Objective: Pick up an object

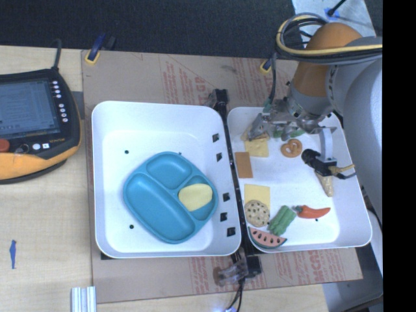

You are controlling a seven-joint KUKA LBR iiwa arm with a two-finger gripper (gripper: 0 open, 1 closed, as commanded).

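A: What lies nearest in the right bin point(325, 242)?

B: A watermelon slice point(266, 238) against the near wall, toward the divider. Just behind it sit a round cookie point(257, 211) and a green pod point(281, 219), and a red chili pepper point(313, 211) lies to the right of the pod.

A: And the left bin point(156, 119)?

B: It holds 1 blue plate point(153, 200) with 3 compartments. A pale yellow oval piece point(195, 196) lies in the small compartment on the side toward the right bin.

A: Farther back on the right?

B: A yellow square slice point(257, 193) lies flat just behind the cookie. Behind that, a brown cracker point(244, 164) lies beside the divider. A pretzel point(292, 149) sits about mid-bin, well apart from the cracker.

A: Where is the gripper point(276, 127)?

B: Low over the far left part of the right bin, on the grey arm point(364, 77) that reaches in from the right with its orange band point(325, 51) above. A yellow wedge point(258, 148) lies just in front of it, and the pretzel is just beside it on the right. Whether it is spread or closed, I cannot tell, and nothing is visibly gripped.

A: Anything off to the side?

B: A control tablet point(32, 116) lies on the bench, left of the left bin.
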